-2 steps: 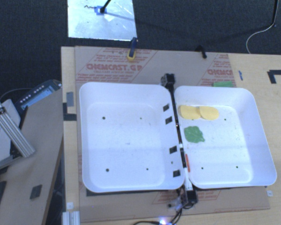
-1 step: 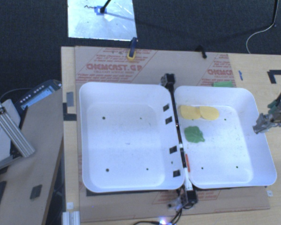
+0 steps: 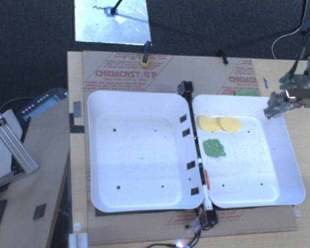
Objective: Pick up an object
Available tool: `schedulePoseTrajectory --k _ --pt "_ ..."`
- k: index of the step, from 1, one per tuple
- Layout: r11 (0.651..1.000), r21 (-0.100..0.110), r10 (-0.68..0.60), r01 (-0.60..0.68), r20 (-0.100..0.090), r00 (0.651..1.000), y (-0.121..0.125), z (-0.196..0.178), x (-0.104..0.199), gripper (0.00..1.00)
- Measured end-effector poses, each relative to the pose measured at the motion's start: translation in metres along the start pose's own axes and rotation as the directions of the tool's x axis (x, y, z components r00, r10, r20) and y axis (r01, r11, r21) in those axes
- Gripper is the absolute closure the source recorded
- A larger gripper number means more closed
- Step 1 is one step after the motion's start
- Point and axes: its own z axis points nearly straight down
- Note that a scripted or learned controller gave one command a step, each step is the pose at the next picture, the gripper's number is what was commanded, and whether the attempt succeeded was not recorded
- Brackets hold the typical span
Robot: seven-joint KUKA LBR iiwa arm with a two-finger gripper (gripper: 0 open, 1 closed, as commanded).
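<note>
We see the gripper [image 3: 275, 107] at the right edge of the view, poised over the far right corner of the right bin [image 3: 279, 190]. It is small and blurred, so we cannot tell how it is set, and nothing shows caught in it. Behind it the arm [image 3: 305, 89] runs off to the right.

In the right bin, near its far wall and toward the left, two pale yellow discs [image 3: 219, 123] lie flat, side by side and touching. Just in front of them lies a crumpled green piece [image 3: 214, 148], apart from the discs. All three are well apart from the gripper.

The left bin [image 3: 101, 138] sits just beside the right one, joined along a black hinged strip [image 3: 194, 143]. Both bins rest on a brown board [image 3: 124, 71] with red lettering.
</note>
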Motion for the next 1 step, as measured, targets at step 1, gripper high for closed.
schedulePoseTrajectory --k 1 --pt "1.000 -0.005 0.010 -0.010 0.004 1.000 -0.0138 -0.1368 -0.0078 1.00"
